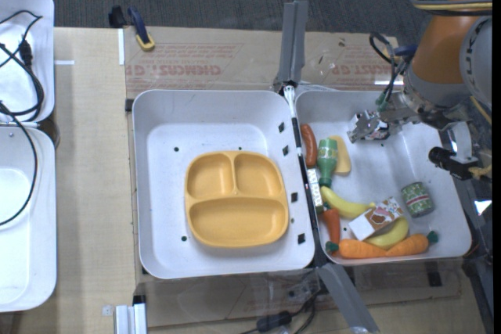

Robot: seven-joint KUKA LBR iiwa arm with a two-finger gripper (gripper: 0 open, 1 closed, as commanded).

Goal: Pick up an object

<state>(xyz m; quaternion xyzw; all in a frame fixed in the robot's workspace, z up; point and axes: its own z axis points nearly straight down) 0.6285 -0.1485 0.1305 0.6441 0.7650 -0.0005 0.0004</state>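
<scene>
Two white bins: the left bin [149, 168] holds a yellow-orange divided plate [235, 198]. The right bin [438, 160] holds a red-brown sausage [309, 145], a green bottle [326, 163], yellow bananas [348, 204], orange carrots [383, 248] and a green can [417, 199]. The desk [86, 168] is pale wood.

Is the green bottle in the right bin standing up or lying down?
Lying down. The green bottle lies on its side on the right bin floor, between the sausage and the cheese wedge.
</scene>
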